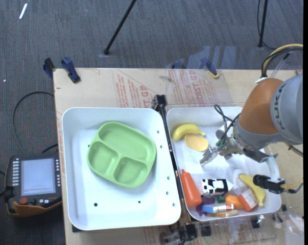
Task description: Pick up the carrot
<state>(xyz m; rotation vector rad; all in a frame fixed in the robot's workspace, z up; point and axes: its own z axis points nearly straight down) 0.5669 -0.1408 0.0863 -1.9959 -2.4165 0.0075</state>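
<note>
The right bin [222, 112] holds the toy foods. An orange piece that looks like the carrot [232, 201] lies in the front clutter, partly hidden by other items. An orange-red, bottle-shaped piece [190, 189] lies along the bin's left wall. My gripper [211, 155] hangs low over the middle of this bin, just right of a round yellow piece [197, 143]. It is well behind the carrot and apart from it. Nothing shows in its grasp.
A banana [186, 130] lies at the bin's back left and another banana [253, 186] at the front right. A black-and-white block [214, 186] and small packets [218, 208] crowd the front. The left bin [74, 198] holds a green divided plate [122, 153].
</note>
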